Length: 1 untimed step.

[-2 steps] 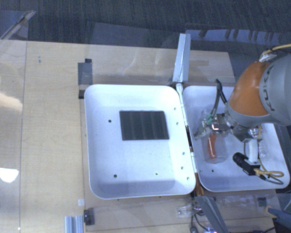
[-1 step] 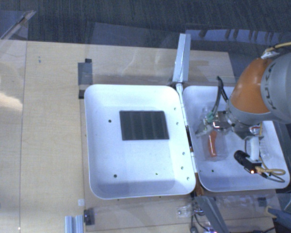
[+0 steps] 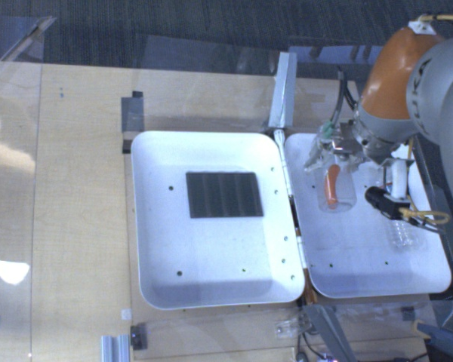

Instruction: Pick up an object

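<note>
Stick (image 3: 331, 185), orange, long axis near-to-far, right bin (image 3: 362, 271)

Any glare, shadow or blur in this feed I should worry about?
Camera view: glare patches on the bench at far left; soft shadow inside the left bin's near edge; the orange tube below the end effector is slightly blurred.

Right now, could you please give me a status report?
Tool low over right bin. Orange stick right at it, grip unconfirmed. Clear piece nearby.
</note>
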Available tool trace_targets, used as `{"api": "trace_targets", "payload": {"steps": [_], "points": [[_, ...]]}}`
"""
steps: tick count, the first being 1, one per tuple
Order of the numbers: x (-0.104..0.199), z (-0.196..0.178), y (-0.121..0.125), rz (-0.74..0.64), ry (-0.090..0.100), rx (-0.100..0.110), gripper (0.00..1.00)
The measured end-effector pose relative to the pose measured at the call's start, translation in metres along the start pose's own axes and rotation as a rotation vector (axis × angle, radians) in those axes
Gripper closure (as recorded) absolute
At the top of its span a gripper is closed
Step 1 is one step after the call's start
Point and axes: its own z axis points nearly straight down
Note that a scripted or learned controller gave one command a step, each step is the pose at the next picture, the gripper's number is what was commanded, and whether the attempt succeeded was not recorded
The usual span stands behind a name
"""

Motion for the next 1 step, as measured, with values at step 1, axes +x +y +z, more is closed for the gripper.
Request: {"api": "trace_targets", "payload": {"steps": [1], "points": [[-0.0057, -0.0251, 0.0197, 0.012, 0.0, 0.001, 1.0]]}}
